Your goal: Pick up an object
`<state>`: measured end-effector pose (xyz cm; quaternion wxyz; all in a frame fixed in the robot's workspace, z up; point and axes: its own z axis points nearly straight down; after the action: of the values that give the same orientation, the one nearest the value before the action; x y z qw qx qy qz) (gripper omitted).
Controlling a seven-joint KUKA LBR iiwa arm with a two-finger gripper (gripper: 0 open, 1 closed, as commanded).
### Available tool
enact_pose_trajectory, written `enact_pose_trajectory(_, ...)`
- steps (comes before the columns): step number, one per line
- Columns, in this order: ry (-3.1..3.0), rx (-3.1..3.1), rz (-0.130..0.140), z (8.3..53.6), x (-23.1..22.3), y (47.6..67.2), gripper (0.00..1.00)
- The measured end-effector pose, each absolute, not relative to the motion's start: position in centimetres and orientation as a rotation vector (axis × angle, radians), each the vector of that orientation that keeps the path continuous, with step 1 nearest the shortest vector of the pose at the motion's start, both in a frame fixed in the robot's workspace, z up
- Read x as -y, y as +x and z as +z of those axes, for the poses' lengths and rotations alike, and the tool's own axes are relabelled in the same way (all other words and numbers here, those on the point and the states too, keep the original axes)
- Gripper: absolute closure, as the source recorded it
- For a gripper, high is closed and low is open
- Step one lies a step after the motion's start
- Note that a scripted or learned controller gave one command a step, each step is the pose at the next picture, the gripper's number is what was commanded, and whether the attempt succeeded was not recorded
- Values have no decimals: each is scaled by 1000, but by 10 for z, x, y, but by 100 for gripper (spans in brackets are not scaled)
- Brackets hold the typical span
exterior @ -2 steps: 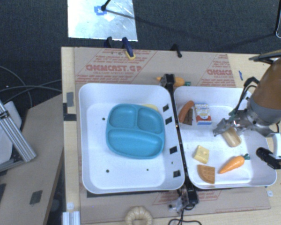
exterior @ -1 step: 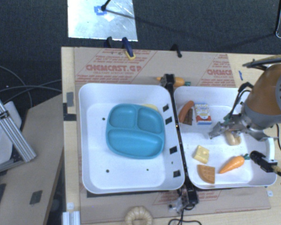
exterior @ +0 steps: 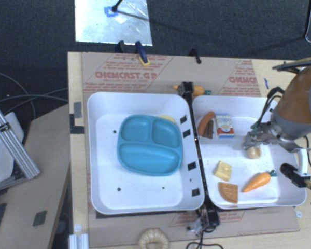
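The robot's hand [exterior: 255,139] hangs low in the right bin [exterior: 238,105], directly over a small pale object [exterior: 254,152] near the desk's right edge, apparently lined up for a grasp; whether it is open or closed cannot be told.

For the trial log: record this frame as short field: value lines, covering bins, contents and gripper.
left bin: blue divided plate
right bin: hot dog, small carton, cheese wedge, waffle piece, carrot, pale round item
gripper: over the right bin, right above the pale round item
grip: cannot tell
between bins: black divider
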<state>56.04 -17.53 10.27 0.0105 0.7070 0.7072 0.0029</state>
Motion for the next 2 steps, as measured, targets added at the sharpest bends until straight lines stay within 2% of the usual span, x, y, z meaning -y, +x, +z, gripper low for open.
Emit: enact_pose_trajectory(2,2212,-2221,6,220,180,561,100)
